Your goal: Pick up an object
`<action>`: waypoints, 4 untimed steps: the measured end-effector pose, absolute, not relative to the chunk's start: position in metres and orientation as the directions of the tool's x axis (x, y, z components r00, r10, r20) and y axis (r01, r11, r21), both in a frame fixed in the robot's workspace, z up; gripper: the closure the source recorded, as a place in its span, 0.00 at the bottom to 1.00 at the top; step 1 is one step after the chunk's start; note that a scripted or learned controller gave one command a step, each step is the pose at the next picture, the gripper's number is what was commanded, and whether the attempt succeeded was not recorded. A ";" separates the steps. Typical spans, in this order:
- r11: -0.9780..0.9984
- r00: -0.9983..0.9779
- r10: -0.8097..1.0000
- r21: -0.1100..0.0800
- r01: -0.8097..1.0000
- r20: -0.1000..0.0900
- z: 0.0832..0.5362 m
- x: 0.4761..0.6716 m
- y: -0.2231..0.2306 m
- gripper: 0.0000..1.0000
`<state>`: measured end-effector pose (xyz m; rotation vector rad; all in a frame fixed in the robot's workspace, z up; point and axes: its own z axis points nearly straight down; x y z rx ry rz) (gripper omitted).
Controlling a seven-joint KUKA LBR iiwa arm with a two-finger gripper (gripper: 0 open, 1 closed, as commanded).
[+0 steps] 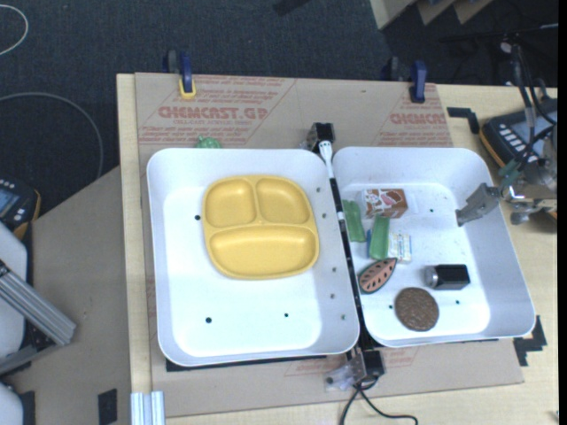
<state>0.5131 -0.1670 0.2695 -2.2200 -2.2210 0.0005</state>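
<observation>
Two green sticks (368, 228) are lying lengthwise, pointing up the right bin (496, 273); my gripper (478, 204) is hovering, grip state unclear.

Single fixed camera, high above bench (142, 237), angled down; both white bins (177, 308) in mid-frame, arm side at 3 o'clock.
</observation>
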 end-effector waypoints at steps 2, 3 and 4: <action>-0.003 0.003 1.000 0.000 1.000 -0.001 0.282 0.498 -0.197 1.00; -0.002 0.002 1.000 0.002 1.000 -0.003 0.266 0.514 -0.226 1.00; 0.005 -0.005 1.000 -0.008 1.000 0.006 0.217 0.478 -0.157 1.00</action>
